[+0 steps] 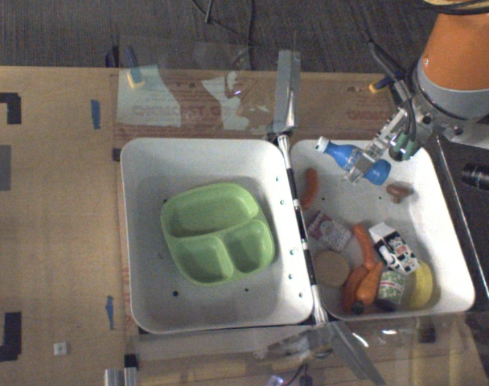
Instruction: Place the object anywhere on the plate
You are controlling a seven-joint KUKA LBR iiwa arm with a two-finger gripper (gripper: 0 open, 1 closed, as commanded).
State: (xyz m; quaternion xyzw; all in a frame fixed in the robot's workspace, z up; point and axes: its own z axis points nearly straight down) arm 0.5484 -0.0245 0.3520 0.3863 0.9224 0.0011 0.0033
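A green three-compartment plate (174, 213) lies in the middle of the left white bin (140, 175). A blue bottle (334, 151) with a white cap lies tilted at the top of the right bin (449, 248). My gripper (362, 165) reaches down from the upper right, and its fingers close across the bottle's middle. The bottle's blue ends stick out on either side of them. Whether the bottle is off the bin floor I cannot tell.
The right bin also holds a sausage (310, 187), a small brown piece (400, 190), a pink packet (329, 232), carrots (363, 246), a round brown disc (333, 269), a small carton (393, 249), a green can (392, 289) and a banana (422, 285). A metal divider (297, 215) separates the bins.
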